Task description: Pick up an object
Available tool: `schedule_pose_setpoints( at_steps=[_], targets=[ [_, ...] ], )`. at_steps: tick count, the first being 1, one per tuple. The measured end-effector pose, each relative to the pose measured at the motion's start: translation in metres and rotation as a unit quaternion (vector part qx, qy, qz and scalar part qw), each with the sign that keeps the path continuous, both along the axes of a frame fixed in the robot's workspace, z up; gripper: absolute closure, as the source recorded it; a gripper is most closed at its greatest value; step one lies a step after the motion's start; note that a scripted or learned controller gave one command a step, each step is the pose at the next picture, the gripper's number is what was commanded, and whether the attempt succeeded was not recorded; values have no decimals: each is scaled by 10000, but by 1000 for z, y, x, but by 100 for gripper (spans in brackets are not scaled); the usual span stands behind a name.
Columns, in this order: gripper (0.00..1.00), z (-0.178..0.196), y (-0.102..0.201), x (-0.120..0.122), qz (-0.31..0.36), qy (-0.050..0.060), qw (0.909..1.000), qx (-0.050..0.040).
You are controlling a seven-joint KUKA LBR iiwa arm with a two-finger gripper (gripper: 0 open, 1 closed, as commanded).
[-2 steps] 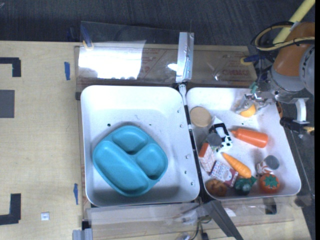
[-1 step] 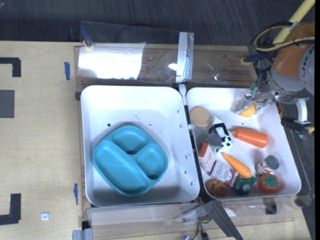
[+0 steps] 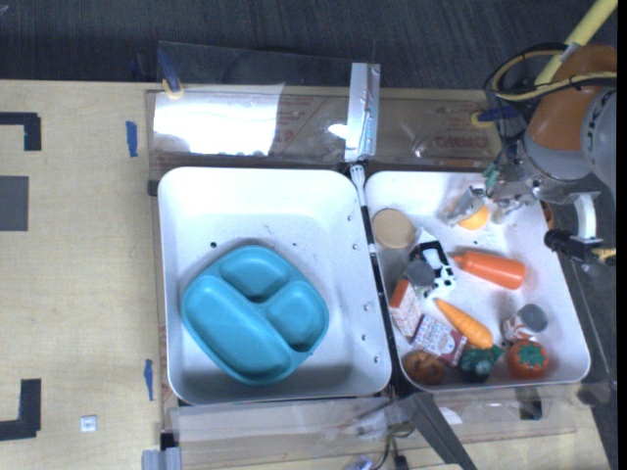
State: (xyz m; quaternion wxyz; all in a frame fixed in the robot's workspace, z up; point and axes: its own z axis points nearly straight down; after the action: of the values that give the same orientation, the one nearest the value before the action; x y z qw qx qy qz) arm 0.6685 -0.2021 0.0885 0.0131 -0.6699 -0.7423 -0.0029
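The hand (image 3: 482, 207) pinches a small yellow toy (image 3: 474, 218) at the right bin's (image 3: 573, 292) far edge

One fixed camera looks down at a slant from above the desk (image 3: 69, 262), taking in both bins, the tool (image 3: 490, 202) at upper right.

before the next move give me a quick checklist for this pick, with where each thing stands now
1. Hand over the right bin: ok.
2. Target under the hand: a yellow piece lies there: ok.
3. Object seen between the fingers: cannot tell.
4. Neighbours clear of the target: orange cylinder and tan disc lie apart from it: ok.
5. Left bin holds the blue divided tray, away from the hand: ok.
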Motion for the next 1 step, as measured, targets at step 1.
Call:
schedule_pose_setpoints(
  at_steps=[1],
  targets=[
    [100, 13, -3, 3, 7, -84, 9999, -62]
  ],
)
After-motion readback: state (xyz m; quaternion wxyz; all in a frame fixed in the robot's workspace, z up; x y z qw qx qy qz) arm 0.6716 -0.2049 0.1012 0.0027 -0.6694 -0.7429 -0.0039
